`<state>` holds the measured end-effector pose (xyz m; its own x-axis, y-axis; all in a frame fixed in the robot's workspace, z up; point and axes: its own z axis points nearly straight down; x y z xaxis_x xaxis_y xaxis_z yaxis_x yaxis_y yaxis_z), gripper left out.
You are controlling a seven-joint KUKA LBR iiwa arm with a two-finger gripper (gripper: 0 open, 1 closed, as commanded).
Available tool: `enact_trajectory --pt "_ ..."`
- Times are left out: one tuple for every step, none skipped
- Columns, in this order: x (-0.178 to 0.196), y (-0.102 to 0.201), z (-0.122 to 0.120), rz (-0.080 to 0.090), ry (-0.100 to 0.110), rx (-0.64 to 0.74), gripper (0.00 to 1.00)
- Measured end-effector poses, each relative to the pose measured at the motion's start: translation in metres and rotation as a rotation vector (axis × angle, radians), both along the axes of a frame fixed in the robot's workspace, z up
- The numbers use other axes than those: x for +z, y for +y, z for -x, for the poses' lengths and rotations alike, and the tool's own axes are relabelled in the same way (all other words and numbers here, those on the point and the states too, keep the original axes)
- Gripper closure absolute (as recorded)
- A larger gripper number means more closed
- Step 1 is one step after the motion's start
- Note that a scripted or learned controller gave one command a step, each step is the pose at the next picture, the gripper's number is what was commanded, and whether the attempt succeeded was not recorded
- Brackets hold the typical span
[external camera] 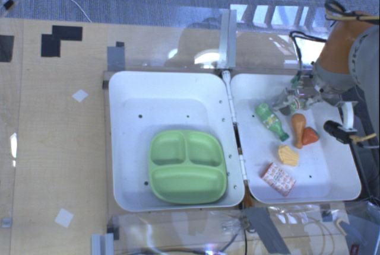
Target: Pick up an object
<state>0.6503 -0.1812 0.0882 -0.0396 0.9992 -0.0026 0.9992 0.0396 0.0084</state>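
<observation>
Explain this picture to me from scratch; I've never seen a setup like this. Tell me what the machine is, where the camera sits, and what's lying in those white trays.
One camera fixed above a wooden bench looks down at a slant. The grey robot arm with an orange band reaches in from the right; its two-finger gripper hangs over the right shallow white bin.

That bin holds a green plastic bottle, an orange carrot-shaped toy, a small red toy piece, a yellow ridged block and a red-and-white patterned packet.

The left shallow white bin holds a green divided plastic plate.

Nothing is visibly held between the gripper's fingers.
</observation>
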Motion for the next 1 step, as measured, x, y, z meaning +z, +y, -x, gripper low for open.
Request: enact_trajectory --pt "0.0147 0.0009 -0.0033 0.003 -0.009 0.005 1.00"
